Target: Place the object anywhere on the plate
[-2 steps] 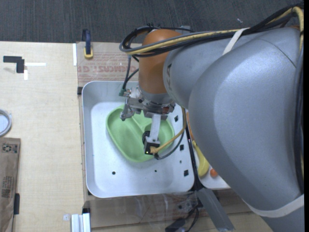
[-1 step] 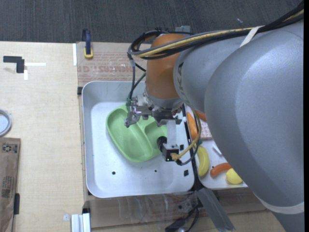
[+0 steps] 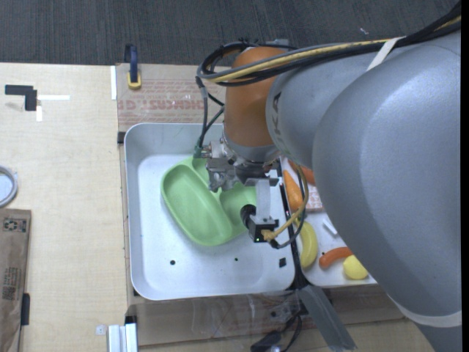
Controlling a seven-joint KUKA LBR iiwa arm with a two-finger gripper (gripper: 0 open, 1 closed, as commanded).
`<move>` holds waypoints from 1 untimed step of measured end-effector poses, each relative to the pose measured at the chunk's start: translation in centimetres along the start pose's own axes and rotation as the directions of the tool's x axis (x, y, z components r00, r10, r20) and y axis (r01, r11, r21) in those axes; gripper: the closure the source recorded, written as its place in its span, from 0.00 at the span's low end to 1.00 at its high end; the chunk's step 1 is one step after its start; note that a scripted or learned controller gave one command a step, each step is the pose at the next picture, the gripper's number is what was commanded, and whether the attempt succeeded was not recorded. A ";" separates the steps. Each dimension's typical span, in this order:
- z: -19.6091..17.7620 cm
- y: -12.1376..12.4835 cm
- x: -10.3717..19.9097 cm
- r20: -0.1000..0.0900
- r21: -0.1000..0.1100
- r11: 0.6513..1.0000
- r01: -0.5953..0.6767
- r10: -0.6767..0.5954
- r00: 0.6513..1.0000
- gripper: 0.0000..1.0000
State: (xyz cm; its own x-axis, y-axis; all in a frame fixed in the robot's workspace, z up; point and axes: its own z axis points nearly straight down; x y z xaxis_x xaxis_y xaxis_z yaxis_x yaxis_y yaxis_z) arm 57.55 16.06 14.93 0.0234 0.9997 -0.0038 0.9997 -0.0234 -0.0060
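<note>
At the far left edge of the frame a roll of tape [image 3: 4,187] lay on the pale desk [image 3: 66,196], above a brown paper packet [image 3: 13,262]. Near the top, a blue-handled clamp [image 3: 132,66] stood at the cardboard's edge. The left white bin [image 3: 143,270] held a light green oblong plate [image 3: 193,205], tilted across its middle. The tool [image 3: 233,176] hung just over the plate's right rim, under the orange band [image 3: 249,105]; whether it was wide or narrow could not be told. In the right bin [image 3: 337,277], partly hidden by the grey arm [image 3: 381,167], lay an orange carrot-like piece [image 3: 292,189], a banana [image 3: 308,244], a small red-orange piece [image 3: 335,256] and a yellow lemon-like fruit [image 3: 355,268].
</note>
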 end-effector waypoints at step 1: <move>0.0 0.0 0.0 0.000 0.000 1.000 0.000 0.000 1.000 0.00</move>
State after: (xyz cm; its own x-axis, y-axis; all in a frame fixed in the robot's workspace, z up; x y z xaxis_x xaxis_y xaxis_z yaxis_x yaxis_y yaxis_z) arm 57.55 16.07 14.94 0.0234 0.9997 -0.0039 0.9997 -0.0234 -0.0061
